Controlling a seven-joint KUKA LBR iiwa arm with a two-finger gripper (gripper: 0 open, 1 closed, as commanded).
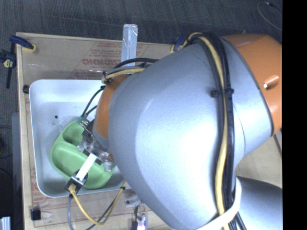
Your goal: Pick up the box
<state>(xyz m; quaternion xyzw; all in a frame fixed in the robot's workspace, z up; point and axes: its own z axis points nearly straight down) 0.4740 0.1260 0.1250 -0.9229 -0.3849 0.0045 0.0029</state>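
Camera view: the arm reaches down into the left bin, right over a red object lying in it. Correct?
Not quite. In the camera view the object under the arm in the left bin is green, not red. The rest holds.
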